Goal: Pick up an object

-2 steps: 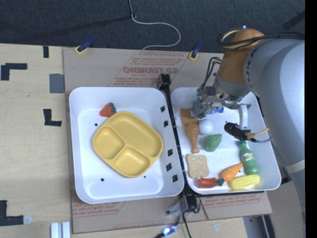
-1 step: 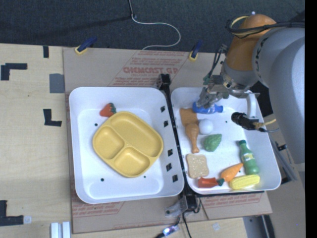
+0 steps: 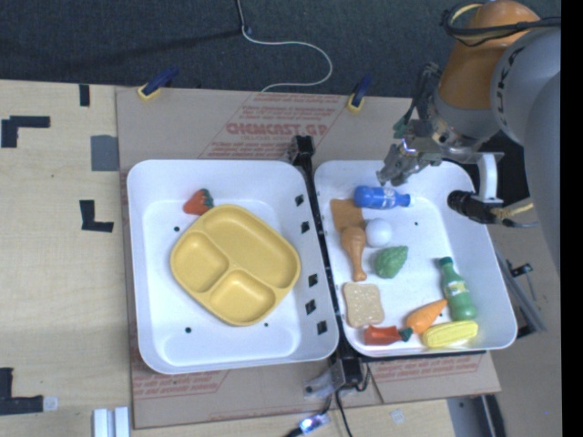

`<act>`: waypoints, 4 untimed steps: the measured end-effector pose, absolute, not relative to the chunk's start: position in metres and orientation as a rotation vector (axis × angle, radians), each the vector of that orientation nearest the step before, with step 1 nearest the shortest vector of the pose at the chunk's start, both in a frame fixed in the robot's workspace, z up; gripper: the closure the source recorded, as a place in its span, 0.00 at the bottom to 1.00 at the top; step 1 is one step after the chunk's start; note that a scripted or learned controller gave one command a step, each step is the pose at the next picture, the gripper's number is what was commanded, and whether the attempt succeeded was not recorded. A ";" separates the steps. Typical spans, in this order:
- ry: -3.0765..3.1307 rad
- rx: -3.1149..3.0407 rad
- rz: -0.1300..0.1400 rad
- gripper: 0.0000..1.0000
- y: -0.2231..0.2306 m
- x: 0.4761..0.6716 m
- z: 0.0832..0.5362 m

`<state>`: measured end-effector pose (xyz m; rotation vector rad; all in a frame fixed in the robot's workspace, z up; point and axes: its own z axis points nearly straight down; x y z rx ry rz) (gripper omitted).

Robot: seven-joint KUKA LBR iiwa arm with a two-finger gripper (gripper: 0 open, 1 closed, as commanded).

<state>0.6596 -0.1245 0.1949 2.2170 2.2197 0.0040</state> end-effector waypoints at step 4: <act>2.231 2.217 -0.004 1.00 0.038 0.621 0.215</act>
